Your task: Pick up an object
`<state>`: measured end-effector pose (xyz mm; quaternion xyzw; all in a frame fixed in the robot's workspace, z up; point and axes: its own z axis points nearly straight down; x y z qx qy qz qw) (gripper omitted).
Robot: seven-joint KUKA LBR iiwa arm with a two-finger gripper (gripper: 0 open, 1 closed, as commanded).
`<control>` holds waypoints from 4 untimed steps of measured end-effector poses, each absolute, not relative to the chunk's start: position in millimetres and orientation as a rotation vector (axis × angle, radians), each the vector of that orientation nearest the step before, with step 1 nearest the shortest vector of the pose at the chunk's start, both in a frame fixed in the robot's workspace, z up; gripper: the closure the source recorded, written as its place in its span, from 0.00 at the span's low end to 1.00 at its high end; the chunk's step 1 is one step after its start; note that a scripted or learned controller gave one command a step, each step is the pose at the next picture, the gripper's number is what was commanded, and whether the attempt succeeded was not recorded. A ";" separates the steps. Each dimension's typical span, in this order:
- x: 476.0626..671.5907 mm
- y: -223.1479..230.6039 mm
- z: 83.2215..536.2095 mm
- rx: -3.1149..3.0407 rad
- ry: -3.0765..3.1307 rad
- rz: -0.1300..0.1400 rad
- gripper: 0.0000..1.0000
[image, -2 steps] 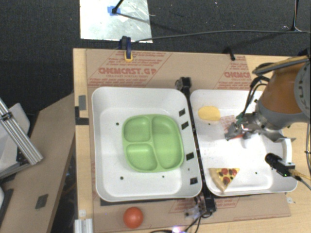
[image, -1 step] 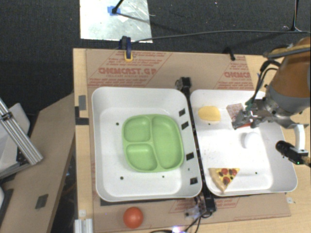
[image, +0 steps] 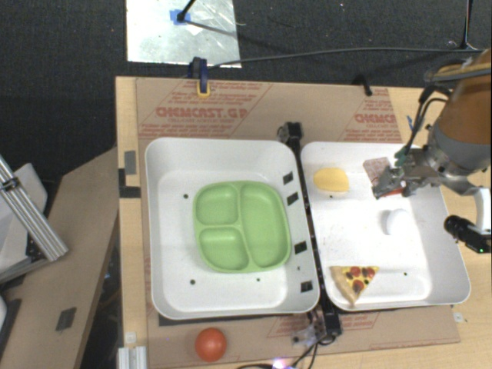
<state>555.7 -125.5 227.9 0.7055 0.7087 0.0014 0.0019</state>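
The right bin holds a yellow lemon-shaped object at its far left, a pizza slice toy at its near left, and a small white object near the middle. A pinkish-brown object lies at the far side of this bin. My gripper hangs over the far right part of the bin, right beside the pinkish-brown object and just above the white one. The view does not show whether it is touching either object.
The left bin carries a green three-compartment tray. A red ball sits on the bench in front of the left bin. A black divider with clips runs between the bins. A metal frame stands at the far left.
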 end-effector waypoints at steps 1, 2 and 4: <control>548.2 -79.8 225.3 2.212 2.231 0.004 1.00; 553.6 -20.6 232.9 2.210 2.233 0.006 1.00; 554.6 89.3 223.6 2.212 2.234 0.002 1.00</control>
